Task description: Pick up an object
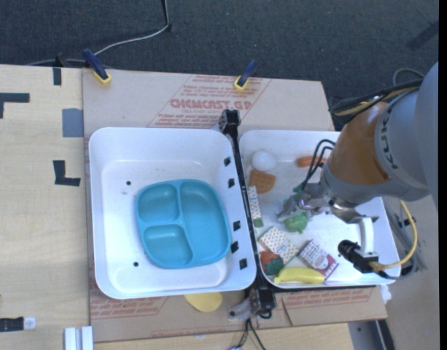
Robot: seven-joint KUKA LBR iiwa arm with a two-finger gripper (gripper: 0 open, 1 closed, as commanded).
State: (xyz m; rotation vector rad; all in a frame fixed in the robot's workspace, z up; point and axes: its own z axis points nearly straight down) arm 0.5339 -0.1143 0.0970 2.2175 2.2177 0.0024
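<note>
The grey arm [398,148] leans in from the right over the right bin [387,228], its orange band [358,155] turned toward the camera and its wrist angled down to the left. The tool [296,208] sits low among the clutter, right at a green object [297,222] — whether it grips anything, I cannot tell. Nearby lie a white ball [264,159], a yellow banana [300,275] at the front wall and a small red-and-white packet [315,256]. The left bin [110,195] holds a blue divided tray [183,222]. The cardboard [165,108] under the bins reads "CHEMCAST GP" in red — the arm shows the letters "KU".
</note>
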